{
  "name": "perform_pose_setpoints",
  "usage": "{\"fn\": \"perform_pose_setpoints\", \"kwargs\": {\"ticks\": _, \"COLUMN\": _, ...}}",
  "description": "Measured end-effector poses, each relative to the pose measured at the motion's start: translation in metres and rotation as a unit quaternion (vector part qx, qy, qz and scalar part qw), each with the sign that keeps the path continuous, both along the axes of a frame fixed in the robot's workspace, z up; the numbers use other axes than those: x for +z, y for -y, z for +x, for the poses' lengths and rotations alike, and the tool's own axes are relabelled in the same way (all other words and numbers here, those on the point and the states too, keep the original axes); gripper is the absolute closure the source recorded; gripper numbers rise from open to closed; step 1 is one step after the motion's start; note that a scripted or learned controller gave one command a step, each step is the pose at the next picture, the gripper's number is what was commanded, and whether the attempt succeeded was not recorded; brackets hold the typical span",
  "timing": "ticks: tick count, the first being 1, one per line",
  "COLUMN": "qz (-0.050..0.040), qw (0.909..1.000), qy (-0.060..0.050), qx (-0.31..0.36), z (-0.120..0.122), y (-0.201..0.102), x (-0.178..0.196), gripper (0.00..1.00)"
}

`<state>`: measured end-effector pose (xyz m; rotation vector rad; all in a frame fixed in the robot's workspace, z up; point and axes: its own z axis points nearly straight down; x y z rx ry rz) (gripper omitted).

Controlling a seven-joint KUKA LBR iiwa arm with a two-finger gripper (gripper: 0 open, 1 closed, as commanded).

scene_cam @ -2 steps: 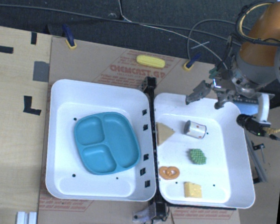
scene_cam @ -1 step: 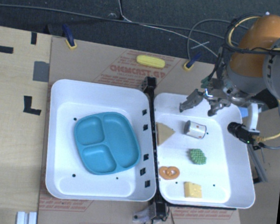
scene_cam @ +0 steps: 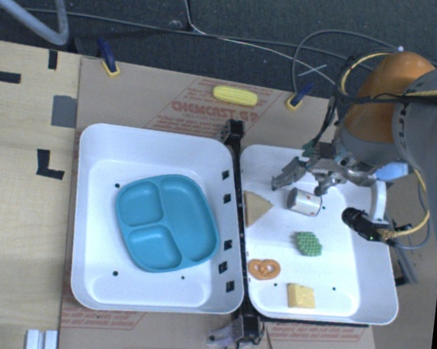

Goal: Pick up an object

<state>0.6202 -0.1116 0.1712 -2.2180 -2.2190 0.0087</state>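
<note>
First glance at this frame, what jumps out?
The blue divided plate fills the middle of the left bin. At the right bin, the gripper stands open over a small white cylinder, the orange-banded arm behind it. Below lie a tan wedge, a green lump, a pretzel and a yellow block.

Arm cut off at right edge; tan wedge partly tucked behind bin divider; counter cropped at left.
</note>
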Motion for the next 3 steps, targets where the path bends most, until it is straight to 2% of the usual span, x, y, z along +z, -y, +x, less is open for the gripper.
{"fn": "perform_pose_setpoints", "kwargs": {"ticks": 1, "qz": -0.0020, "qw": 1.0000, "qy": 0.006, "qx": 0.000, "z": 0.005, "y": 0.010, "x": -0.051, "gripper": 0.00}}
{"fn": "perform_pose_setpoints", "kwargs": {"ticks": 2, "qz": -0.0024, "qw": 0.9999, "qy": 0.010, "qx": 0.001, "z": 0.007, "y": 0.010, "x": -0.036, "gripper": 1.00}}
{"fn": "perform_pose_setpoints", "kwargs": {"ticks": 3, "qz": 0.0002, "qw": 1.0000, "qy": 0.005, "qx": 0.000, "z": 0.000, "y": 0.015, "x": 0.016, "gripper": 1.00}}
